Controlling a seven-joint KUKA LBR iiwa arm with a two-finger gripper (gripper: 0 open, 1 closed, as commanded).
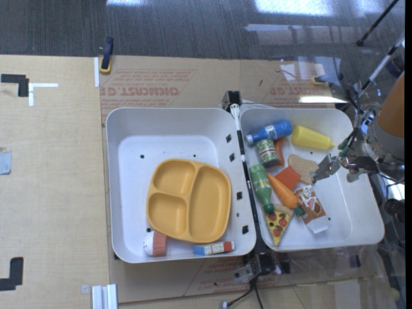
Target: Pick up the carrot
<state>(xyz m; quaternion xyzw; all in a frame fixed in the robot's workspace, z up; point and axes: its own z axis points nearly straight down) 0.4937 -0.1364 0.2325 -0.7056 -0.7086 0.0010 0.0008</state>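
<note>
The orange carrot lies slantwise in the middle of the right bin, between a green bottle and a brown-and-red packet. My gripper hovers over the right bin, up and to the right of the carrot, above a tan bread slice. Its fingers look open with nothing between them. The arm comes in from the right edge.
Around the carrot lie a pizza slice, a green can, a blue bottle, a yellow piece and a red block. The left bin holds a yellow divided plate, a small can and a tube.
</note>
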